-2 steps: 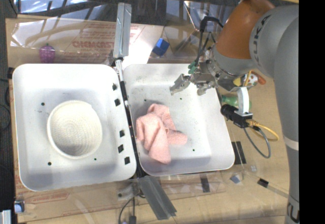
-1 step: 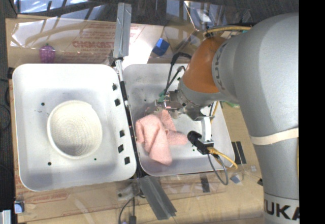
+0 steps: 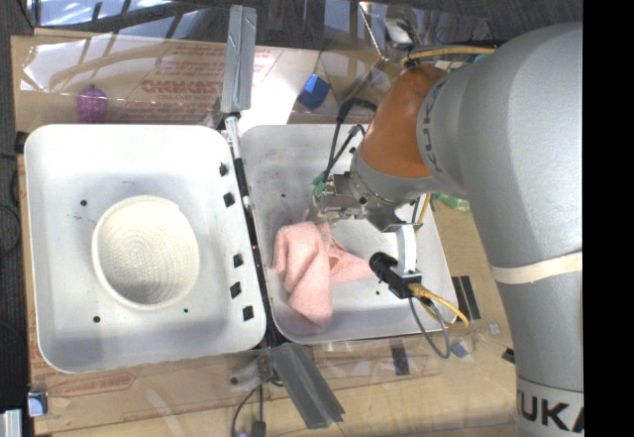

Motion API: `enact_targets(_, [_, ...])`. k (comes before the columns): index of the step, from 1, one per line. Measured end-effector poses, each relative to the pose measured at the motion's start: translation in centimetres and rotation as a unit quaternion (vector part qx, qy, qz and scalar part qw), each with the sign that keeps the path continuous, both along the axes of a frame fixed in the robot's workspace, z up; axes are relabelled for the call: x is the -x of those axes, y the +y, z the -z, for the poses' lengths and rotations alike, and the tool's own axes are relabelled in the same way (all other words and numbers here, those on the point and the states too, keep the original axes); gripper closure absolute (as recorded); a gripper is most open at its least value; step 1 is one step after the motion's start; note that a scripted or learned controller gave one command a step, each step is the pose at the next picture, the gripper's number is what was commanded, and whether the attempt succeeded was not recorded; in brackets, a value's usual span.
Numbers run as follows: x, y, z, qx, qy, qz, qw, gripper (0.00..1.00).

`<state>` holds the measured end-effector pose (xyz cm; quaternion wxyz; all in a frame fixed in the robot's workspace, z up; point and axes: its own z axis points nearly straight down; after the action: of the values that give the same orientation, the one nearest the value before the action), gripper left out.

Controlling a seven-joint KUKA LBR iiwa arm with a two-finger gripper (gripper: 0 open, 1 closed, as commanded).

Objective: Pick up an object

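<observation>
2 white bins: left bin well left of the claw, right bin under and around it. 1 pink cloth just below-left of the claw, in the right bin. 1 white round dish in the left bin, far left of the claw. 1 purple obj outside the bins, far up-left. 1 blue obj above the claw, past the bin rim. Poss. 1 green item to the claw's right, mostly hidden by the arm.

Soft pink cloth in smooth white plastic bin
</observation>
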<state>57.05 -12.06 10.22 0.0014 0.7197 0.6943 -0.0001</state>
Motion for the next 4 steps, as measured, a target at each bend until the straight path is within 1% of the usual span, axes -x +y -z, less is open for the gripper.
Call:
enact_targets(1, [0.0, 0.0, 0.0, 0.0002, 0.0, 0.0, 1.0, 0.0])
enact_targets(2, [0.2, -1.1, 1.0, -0.0016, 0.001, -0.016, 0.9999, 0.0])
enact_targets(3, [0.1, -1.2, -0.1, -0.0009, 0.001, -0.018, 0.9998, 1.0])
enact_targets(4, [0.1, -1.2, -0.1, -0.0006, 0.001, -0.018, 0.9998, 0.0])
